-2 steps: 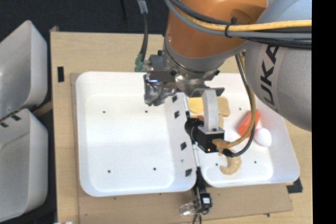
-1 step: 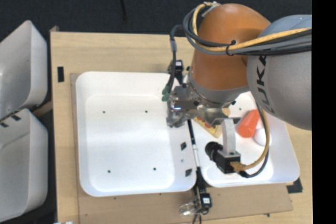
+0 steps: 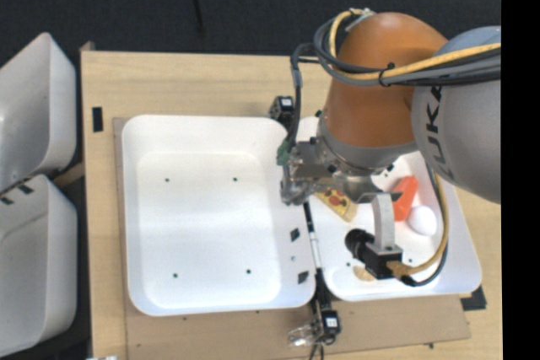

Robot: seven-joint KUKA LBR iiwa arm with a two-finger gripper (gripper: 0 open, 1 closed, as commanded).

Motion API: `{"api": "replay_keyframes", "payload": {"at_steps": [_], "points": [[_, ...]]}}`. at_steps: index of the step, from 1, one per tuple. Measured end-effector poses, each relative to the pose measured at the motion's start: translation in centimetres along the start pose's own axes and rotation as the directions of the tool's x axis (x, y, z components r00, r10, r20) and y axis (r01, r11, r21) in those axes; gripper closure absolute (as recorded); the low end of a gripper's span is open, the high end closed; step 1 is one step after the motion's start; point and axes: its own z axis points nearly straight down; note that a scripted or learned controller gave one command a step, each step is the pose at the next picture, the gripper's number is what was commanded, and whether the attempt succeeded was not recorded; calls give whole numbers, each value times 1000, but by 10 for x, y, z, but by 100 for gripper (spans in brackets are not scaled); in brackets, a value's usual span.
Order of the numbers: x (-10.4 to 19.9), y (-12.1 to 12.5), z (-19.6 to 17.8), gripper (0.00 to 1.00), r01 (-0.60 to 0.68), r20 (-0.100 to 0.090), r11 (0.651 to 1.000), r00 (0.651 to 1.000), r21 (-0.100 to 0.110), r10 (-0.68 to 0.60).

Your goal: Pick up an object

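The arm's orange band [image 3: 384, 88] and grey wrist hang low over the right bin [image 3: 460, 265] and cover most of it. The gripper [image 3: 305, 181] is down at the bin's left edge, its metal body showing under the wrist. Just beside it lies a flat tan item with red marks [image 3: 339, 201]. Further right lie an orange object [image 3: 407, 193] and a white egg-shaped object [image 3: 422, 221], touching each other. A small tan piece [image 3: 364, 272] lies near the bin's front wall.
The left bin [image 3: 202, 211] sits beside the right one, with a narrow divider [image 3: 312, 244] between them. A black and grey fitting [image 3: 375, 244] with cables hangs off the arm over the right bin's front. White housings [image 3: 29, 181] stand at the far left.
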Motion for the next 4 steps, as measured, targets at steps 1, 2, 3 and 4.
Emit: {"api": "replay_keyframes", "payload": {"at_steps": [1, 2, 3, 4], "points": [[5, 4, -129, 100, 6, -4, 1000, 1000, -15, -6], [-78, 0, -87, 100, -5, 1, 1000, 1000, 1, 5], [-15, -1, -71, 100, 10, -2, 1000, 1000, 1, -10], [2, 24, -184, 100, 7, -4, 1000, 1000, -15, -7]]}}
